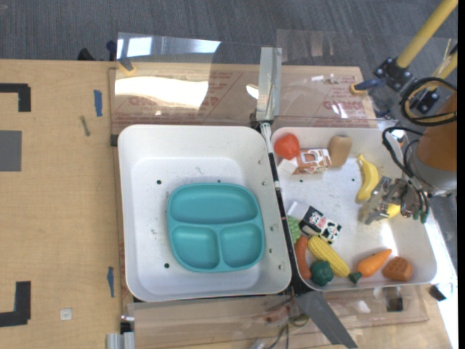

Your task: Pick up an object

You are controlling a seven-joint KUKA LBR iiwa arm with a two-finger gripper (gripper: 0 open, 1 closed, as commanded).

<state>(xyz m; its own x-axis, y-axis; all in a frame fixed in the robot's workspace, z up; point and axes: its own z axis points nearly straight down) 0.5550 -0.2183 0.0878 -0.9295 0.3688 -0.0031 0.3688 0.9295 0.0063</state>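
Observation:
My gripper [385, 203] hangs low over the right side of the right bin [429, 249], beneath the orange-banded wrist. A yellow banana [368, 177] lies just to its left, and its lower end comes close to the gripper. A small yellow patch [393, 211] shows at the gripper's tip; what it belongs to is unclear. Also in this bin are a red tomato [287, 145], a small carton [313, 160], a brown potato [339, 148], a black-and-white box [320, 224], a corn cob [328, 252] and an orange carrot [373, 262].
The left bin [138, 195] holds a teal divided plate [215, 225]. A green vegetable [321, 271], a red-orange piece [301, 251] and a brown-orange item [398, 269] crowd the right bin's front. Cables and a yellow pole [429, 27] stand at the far right.

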